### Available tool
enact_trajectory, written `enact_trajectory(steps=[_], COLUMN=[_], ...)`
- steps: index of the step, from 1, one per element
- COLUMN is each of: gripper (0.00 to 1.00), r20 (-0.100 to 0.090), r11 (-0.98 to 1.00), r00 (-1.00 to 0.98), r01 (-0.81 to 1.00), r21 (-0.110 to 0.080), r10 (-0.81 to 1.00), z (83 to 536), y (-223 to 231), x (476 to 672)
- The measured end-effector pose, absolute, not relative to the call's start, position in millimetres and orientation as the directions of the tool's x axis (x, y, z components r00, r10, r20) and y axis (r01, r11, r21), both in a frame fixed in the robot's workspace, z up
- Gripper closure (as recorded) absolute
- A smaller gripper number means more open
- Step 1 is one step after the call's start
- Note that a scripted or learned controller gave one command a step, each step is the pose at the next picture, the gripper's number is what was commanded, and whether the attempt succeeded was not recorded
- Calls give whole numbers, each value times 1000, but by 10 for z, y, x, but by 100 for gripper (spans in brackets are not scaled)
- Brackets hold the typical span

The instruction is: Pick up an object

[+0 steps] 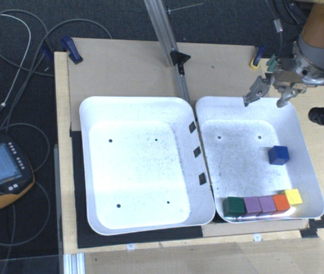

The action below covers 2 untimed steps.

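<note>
My gripper (pixel 268 97) hangs open over the back edge of the right bin (pixel 236 153), its two fingers spread apart with nothing between them. A blue cube (pixel 278 154) lies alone in the right half of that bin, well in front of the gripper. Along the bin's front wall sits a row of blocks: green (pixel 234 206), two purple ones (pixel 259 204), orange (pixel 281 202) and yellow (pixel 294 197).
The left bin (pixel 133 164) stands beside the right one, joined by black clips. A metal pole (pixel 162 27) slants across the back of the bench. Cables and a handheld pendant (pixel 2 173) lie on the floor at the left.
</note>
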<state>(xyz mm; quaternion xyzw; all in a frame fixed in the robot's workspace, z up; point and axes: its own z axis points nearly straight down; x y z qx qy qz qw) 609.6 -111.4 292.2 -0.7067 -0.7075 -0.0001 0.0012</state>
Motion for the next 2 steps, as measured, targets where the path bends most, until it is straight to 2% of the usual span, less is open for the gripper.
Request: enact_trajectory(steps=[1, 2], gripper=[0, 0], r20=[0, -4], r11=[-6, -2], r00=[6, 2], r01=[1000, 1000], r21=[-4, 7], r10=[1000, 1000], z=[2820, 1210], y=[-1749, -2175], x=[5771, 5538])
